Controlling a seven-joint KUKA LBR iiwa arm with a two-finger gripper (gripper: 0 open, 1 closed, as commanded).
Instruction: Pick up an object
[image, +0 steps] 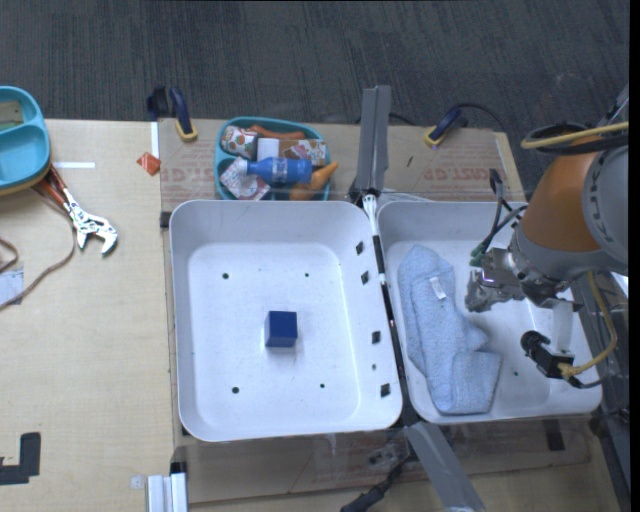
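A small dark blue cube (282, 328) rests on the floor of the left white bin (190, 300), a little below its middle. In the right white bin (520, 395) lies a crumpled light blue towel (440, 335), stretched from the bin's upper left to its lower middle. My gripper (484, 292) hangs low over the right bin, just at the towel's right edge, under the grey arm with the orange band (560, 205). Nothing is visibly held in it.
A teal bowl (272, 160) of mixed small items stands behind the left bin. On the wooden bench at the left lie a wrench (88, 226) and a teal tray (18, 135). Clamps and a grey bar (374, 130) sit at the back edge.
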